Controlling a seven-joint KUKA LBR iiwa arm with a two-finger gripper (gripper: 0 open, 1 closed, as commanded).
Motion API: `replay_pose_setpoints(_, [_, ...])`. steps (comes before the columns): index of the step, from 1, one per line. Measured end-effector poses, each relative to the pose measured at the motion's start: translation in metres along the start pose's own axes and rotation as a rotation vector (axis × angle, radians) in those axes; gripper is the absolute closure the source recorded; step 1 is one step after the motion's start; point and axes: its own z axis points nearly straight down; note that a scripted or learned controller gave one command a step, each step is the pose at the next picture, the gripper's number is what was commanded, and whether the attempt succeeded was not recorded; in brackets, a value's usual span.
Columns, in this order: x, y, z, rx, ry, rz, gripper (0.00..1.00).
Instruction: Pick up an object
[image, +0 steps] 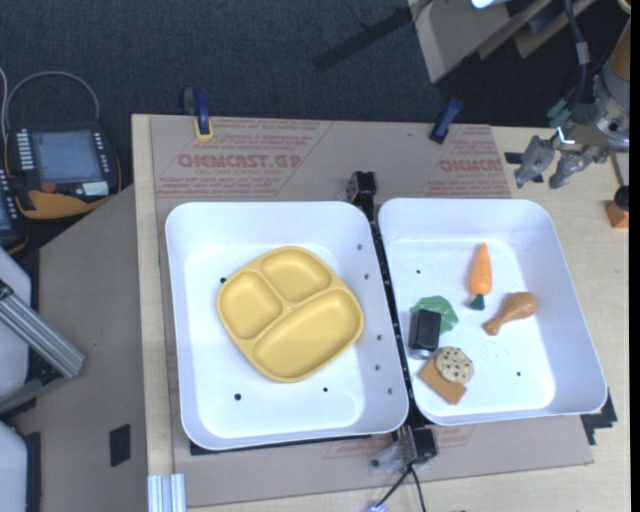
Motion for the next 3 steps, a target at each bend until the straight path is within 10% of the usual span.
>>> replay_pose_setpoints(3, [0.173, -0.045, 0.015, 0.011, 0.006, -0.005, 1.00])
